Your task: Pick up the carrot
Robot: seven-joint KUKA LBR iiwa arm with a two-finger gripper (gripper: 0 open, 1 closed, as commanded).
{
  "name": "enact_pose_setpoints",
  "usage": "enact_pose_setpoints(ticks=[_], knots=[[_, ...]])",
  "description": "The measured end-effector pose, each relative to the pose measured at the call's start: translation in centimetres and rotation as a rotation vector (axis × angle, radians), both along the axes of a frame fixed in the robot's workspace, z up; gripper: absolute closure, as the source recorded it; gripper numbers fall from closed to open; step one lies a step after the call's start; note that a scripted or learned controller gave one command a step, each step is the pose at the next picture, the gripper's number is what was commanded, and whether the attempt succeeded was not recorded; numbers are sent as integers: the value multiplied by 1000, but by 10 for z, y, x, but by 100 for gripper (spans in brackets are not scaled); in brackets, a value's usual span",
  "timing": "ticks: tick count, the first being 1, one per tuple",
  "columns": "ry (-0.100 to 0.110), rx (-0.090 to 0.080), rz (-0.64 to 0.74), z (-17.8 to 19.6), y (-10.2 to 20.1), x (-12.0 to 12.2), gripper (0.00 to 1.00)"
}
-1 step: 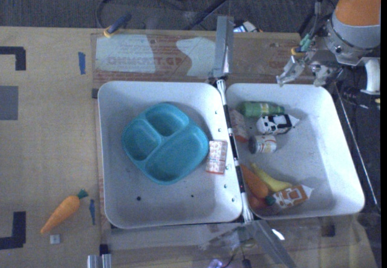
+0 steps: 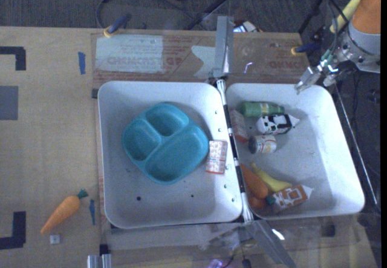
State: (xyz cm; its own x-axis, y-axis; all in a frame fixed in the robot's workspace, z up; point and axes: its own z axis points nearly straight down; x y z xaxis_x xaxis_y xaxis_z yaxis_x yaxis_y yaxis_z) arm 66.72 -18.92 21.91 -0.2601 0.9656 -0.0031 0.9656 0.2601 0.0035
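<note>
Although unmistakably a carrot (image 2: 60,213), orange with a green top, item one lies on the bare bench, outside the left bin (image 2: 112,94), near its front corner.

- Orange tapered piece (image 2: 254,181), perhaps a second carrot: right bin (image 2: 344,158), front left, touching the banana (image 2: 272,180).
- Gripper (image 2: 315,78): above the right bin's far corner, fingers apart, nothing between them.
- Step, as judged: approach not begun.
- Next move calls for travel toward the front-left, then a descent with the jaws astride the carrot's width.
</note>
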Motion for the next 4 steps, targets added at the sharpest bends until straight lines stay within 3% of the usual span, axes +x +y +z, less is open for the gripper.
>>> enact_pose_setpoints(ticks=[1, 2, 3, 4], knots=[[-8, -2, 213, -104, 15, 3, 0], [11, 8, 453, -116, 33, -1, 0], [1, 0, 617, -133, 93, -19, 0], [-2, -3, 832, -32, 108, -49, 0]])
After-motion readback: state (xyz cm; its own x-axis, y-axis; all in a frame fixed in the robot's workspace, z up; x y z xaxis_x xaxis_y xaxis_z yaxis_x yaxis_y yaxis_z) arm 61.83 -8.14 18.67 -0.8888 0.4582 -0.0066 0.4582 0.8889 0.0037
